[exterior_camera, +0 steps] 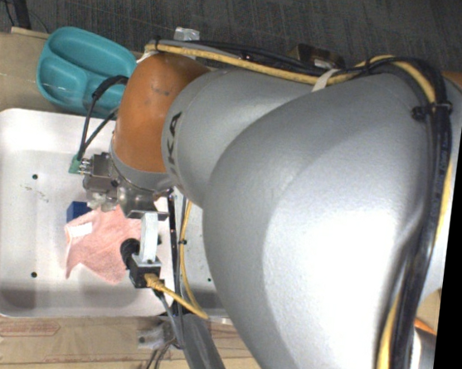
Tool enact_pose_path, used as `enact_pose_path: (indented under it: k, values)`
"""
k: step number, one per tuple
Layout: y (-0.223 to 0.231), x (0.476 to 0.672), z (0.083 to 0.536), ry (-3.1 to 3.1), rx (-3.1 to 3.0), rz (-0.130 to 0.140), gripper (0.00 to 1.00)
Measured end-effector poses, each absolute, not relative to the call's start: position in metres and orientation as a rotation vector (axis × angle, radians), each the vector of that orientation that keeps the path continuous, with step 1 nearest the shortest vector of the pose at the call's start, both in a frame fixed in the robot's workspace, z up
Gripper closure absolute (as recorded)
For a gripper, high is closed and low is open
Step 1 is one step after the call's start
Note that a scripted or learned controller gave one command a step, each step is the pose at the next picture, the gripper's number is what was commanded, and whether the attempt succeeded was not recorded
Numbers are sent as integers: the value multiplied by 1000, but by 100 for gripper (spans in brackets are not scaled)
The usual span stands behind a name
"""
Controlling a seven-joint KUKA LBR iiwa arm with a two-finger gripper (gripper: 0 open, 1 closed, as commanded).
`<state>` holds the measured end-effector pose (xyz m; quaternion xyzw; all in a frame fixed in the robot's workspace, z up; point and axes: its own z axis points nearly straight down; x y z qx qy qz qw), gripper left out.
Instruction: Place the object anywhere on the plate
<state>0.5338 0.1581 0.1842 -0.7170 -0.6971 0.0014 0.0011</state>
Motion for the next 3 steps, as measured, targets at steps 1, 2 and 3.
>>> enact_pose_path:
  k: [1,2,3]
  values:
    - [219,474,183,-2211,-2229,8,100]
    - [219,491,309,-2268,-2172,0,100]
    - [179,492,326,-2369,-2064,0,100]
